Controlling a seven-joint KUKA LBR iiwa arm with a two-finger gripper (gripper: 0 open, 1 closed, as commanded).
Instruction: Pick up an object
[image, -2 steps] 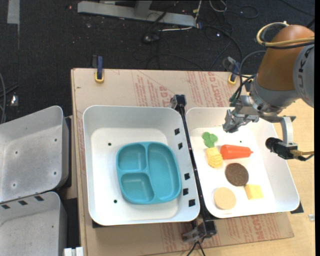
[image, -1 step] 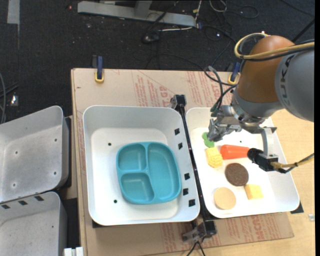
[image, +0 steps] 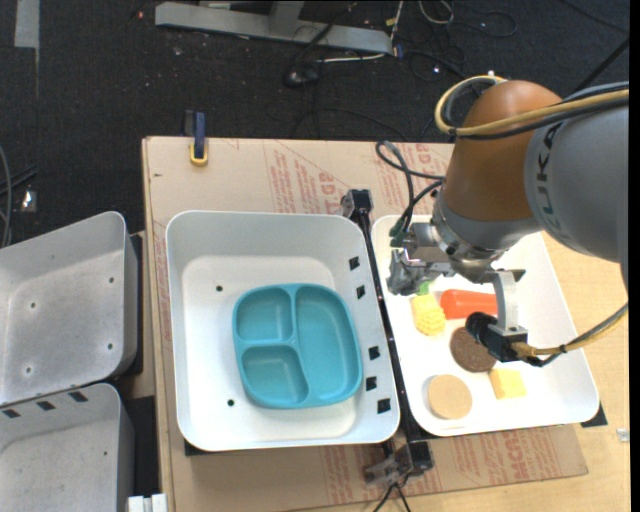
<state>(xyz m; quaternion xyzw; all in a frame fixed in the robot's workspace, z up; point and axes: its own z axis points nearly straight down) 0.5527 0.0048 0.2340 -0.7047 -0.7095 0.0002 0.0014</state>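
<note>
My gripper (image: 412, 276) hangs low over the upper left part of the right bin (image: 575, 400), under the grey wrist and orange band. A small green piece (image: 421, 289) shows right below it, above a yellow corn cob (image: 429, 317). An orange carrot-like piece (image: 468, 301) lies just right of the corn. Further toward the front lie a brown round cookie (image: 468, 352), a tan round cookie (image: 450, 396) and a yellow cheese block (image: 508, 384). Nothing shows between the fingers.
The left bin (image: 190, 300) holds a teal divided plate (image: 296, 345). A black divider with clips (image: 378, 330) runs between the two bins. White bin lids (image: 60, 300) lie off the bench at the left. A yellow clamp (image: 199, 150) sits at the bench's back edge.
</note>
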